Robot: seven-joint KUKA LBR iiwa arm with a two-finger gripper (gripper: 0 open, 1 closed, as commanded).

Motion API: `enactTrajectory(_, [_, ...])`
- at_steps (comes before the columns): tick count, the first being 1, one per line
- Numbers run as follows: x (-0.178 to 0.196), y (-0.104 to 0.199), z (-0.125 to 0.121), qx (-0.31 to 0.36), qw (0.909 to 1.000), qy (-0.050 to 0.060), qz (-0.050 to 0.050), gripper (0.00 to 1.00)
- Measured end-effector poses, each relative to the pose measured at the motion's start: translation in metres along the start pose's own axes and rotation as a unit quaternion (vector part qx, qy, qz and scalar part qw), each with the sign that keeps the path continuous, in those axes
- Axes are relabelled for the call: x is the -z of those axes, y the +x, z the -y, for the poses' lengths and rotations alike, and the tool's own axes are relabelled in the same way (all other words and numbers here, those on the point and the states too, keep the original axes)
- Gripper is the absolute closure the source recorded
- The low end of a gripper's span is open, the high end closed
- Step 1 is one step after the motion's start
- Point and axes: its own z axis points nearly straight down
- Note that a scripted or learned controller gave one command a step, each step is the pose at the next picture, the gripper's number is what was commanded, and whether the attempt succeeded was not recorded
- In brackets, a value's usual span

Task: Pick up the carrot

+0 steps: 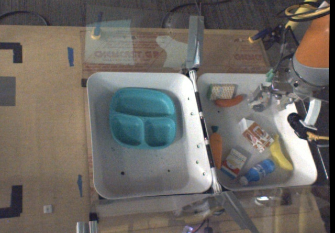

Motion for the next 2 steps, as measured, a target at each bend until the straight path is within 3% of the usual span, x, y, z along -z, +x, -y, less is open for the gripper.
enactTrajectory(1, [-0.0928,0.0246,0.0315,0.143,0.9898,-0.001,0.0,0.0])
enactTrajectory(2, [-0.0856,0.0191,0.0312,0.137,0.9905,-0.001,-0.001,1.0])
